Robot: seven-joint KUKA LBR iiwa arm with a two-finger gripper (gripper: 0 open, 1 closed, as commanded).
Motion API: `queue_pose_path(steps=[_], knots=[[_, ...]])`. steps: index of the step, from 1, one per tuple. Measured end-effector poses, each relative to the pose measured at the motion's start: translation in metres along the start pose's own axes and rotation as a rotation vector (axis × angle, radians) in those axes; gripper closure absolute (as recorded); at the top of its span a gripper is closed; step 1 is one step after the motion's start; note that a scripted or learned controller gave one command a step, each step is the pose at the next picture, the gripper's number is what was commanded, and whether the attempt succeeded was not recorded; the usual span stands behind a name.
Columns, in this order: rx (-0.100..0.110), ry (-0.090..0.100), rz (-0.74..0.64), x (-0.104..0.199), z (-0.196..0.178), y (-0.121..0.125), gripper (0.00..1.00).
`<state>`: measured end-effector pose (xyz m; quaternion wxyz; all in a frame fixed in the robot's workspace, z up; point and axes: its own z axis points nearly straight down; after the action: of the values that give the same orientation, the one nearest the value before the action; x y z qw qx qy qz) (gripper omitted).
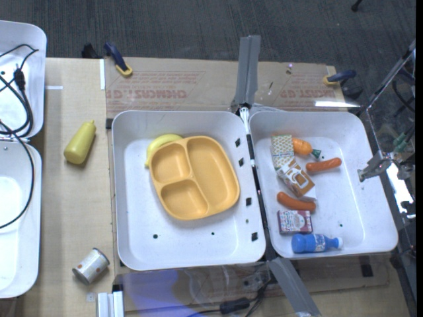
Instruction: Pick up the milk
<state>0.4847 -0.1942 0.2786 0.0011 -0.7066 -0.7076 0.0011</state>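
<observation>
— Where is the milk?

— The milk carton (295,177) lies on its side near the middle of the right bin (370,233), nothing gripping it. It is tilted, with its top towards the far left.

— What is around it?

— Just beyond it lies a checked packet (282,145), touching it or nearly so. A carrot (303,148) sits beside that packet. To the carton's right lies a sausage (323,165), and a second sausage (296,201) lies just in front of it. Nearer the front wall are a small red box (295,222) and a blue bottle (316,243) on its side.

— And the gripper?

— The gripper (378,167) shows as a grey metal piece over the right rim of that bin, well apart from the carton. Whether it is spread or closed, I cannot tell.

— The other bin?

— The left bin (132,240) holds a yellow divided plate (193,176) with a banana (162,144) tucked at its far left edge.

— Anything on the bench?

— A yellow mustard bottle (80,142) lies left of the bins, and a small can (90,265) lies by the near left corner. Two blue clamps (117,59) hold the cardboard at the far side.
</observation>
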Motion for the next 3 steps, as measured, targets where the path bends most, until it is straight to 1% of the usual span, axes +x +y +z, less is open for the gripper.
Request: queue_pose_path(steps=[1, 2, 3], knots=[[0.001, -0.001, -0.001, 0.000, -0.008, 0.001, 1.00], [-0.004, -0.003, -0.229, 0.010, -0.038, -0.006, 1.00], [-0.002, -0.001, -0.336, 0.097, -0.041, -0.006, 1.00]])
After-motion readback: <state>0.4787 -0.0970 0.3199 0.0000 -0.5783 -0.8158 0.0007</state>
